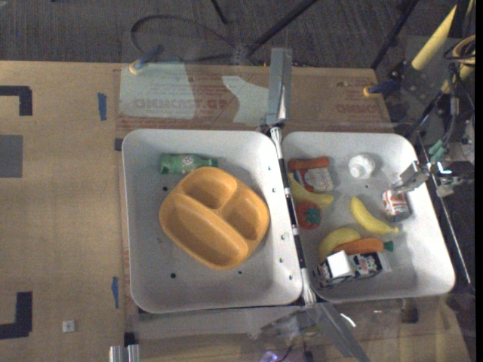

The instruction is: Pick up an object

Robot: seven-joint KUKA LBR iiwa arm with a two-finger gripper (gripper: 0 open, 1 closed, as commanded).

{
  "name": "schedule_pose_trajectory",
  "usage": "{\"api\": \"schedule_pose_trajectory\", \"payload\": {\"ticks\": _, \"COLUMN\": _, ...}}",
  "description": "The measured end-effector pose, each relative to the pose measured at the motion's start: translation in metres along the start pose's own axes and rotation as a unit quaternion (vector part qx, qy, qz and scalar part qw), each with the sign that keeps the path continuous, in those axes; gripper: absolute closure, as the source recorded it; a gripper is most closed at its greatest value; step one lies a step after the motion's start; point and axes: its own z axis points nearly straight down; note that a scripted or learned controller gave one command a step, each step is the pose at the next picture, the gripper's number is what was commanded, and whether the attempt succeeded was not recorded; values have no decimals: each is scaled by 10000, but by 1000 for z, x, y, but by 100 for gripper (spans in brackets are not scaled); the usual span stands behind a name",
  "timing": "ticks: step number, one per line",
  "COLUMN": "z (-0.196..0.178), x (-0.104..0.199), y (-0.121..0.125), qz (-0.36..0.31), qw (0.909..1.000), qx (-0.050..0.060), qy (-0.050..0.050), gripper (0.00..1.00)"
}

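Note:
The right bin [432,276] holds several toy foods. My gripper [408,179] hangs over its right side, just above and touching or nearly touching a small red and white can [396,204]. To the can's left lies a yellow banana [370,219]. An orange carrot [361,245] and a black and white carton [349,265] sit toward the front. A white cup [361,166] stands at the back. A red and white packet [315,176], a second banana [309,195] and a strawberry [308,216] lie along the left wall.
The left bin [142,277] holds an orange divided plate [215,217] and a green packet [187,163] behind it. A metal divider [290,225] runs between the bins. Cables and stands crowd the area right of the right bin.

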Motion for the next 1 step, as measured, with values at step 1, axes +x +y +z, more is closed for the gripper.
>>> {"api": "schedule_pose_trajectory", "payload": {"ticks": 1, "z": 111, "x": 36, "y": 39, "qz": -33, "qw": 10000, "qx": 12, "qy": 5, "gripper": 0}}
